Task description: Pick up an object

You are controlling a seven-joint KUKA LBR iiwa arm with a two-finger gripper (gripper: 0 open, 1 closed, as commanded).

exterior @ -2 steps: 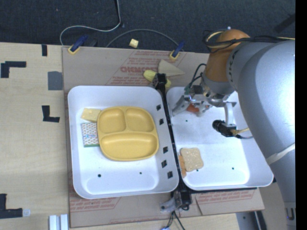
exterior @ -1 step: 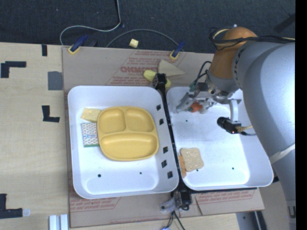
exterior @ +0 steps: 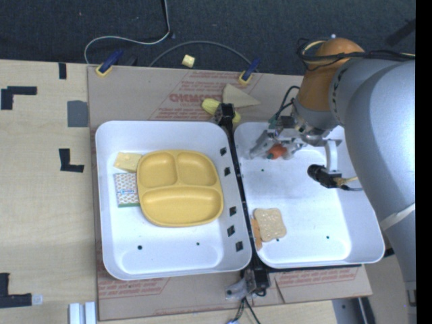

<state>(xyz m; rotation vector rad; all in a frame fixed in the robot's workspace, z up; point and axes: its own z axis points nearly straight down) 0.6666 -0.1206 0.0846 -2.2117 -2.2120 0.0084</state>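
My gripper (exterior: 273, 142) is low over the far left part of the right bin (exterior: 337, 248), under the orange band of the arm. A small red-orange object (exterior: 275, 152) lies right at the gripper's tip, partly covered by it; whether it is gripped is unclear. A tan slice of toast (exterior: 270, 224) lies flat near the right bin's front left corner. In the left bin (exterior: 169, 258) sit a yellow divided tray (exterior: 180, 187), a pale yellow flat piece (exterior: 126, 160) and a small patterned box (exterior: 125, 188) at the tray's left.
The arm's grey bulk (exterior: 385, 133) overhangs the right bin's right side, with a black fitting (exterior: 324, 175) hanging over the bin floor. Behind the bins lie a yellow object (exterior: 211, 104), a tan wedge (exterior: 239, 98) and a small yellow cube (exterior: 188, 61) on the cardboard.
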